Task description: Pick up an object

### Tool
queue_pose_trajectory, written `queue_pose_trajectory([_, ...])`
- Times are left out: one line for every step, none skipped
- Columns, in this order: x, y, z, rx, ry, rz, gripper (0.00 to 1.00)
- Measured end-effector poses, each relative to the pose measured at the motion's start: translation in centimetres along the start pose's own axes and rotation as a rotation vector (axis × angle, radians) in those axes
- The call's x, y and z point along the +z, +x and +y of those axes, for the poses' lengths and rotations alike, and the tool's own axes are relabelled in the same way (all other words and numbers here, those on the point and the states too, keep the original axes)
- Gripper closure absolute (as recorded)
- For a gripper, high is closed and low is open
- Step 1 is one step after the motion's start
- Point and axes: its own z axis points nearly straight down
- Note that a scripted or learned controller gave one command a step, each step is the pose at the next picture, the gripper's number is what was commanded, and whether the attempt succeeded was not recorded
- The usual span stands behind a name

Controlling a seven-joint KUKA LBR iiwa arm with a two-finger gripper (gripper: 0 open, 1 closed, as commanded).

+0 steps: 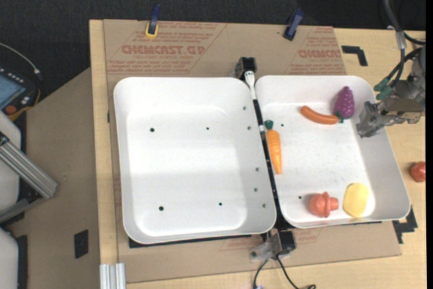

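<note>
— Where are you right now?

— My fingers (371, 124) hang at the right rim of the right bin (385, 172), near its far corner. Nothing sits between them. Whether they are apart or together, I cannot tell; they show as a grey blur against the rim.

— What is closest to you?

— The purple grape bunch (344, 102), just to the left of me, inside the bin near its far wall. Touching it or just beside it lies an orange sausage-shaped piece (318, 116), stretched out toward the middle of the bin.

— And the rest?

— A carrot (273, 149) lies along the bin's left wall, green top pointing to the far side, right against the seam where the two bins meet. At the near wall sit a red piece with a knob on top (323, 204) and a yellow lemon-like piece (356, 199), side by side and close together, the yellow one to the right.

— Anything outside the bins?

— A small red-orange thing (417, 172) rests on the tabletop (101, 145) to the right of the right bin, partly cut off by the edge of the view. The left bin (135, 166) sits flush against the right one on a sheet of brown cardboard (223, 44), which is held by two clips (153, 26) at its far edge.
</note>
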Motion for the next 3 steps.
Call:
queue_pose_trajectory([17.5,2.8,0.4,0.0,-0.004,0.0,1.0])
queue_pose_trajectory([17.1,2.6,0.4,0.001,-0.01,-0.003,0.0])
queue_pose_trajectory([6.9,3.9,0.2,-0.003,-0.018,-0.004,0.0])
